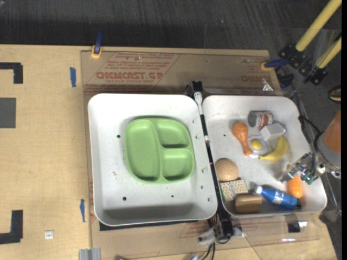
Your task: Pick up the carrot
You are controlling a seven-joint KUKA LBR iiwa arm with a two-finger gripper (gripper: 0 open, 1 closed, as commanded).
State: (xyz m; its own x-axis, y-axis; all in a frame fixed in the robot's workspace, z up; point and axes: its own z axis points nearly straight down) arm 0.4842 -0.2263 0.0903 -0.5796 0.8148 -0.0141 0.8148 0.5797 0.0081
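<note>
The carrot (243, 137), orange and tapered, lies in the middle of the right bin (217, 112), its thin end pointing toward the front. My gripper (298, 171) reaches in over that bin's right rim, well to the right of the carrot and a little nearer the front. It hovers just above a small round orange object (295, 187). The banana (275, 150) lies between the gripper and the carrot. Nothing is visibly held.
Also in the right bin are a can (259, 118), a grey block (272, 131), a bread roll (227, 169), a patterned box (234, 189), a brown block (248, 203) and a blue bottle (277, 197). A green divided plate (159, 149) sits in the left bin (103, 145).
</note>
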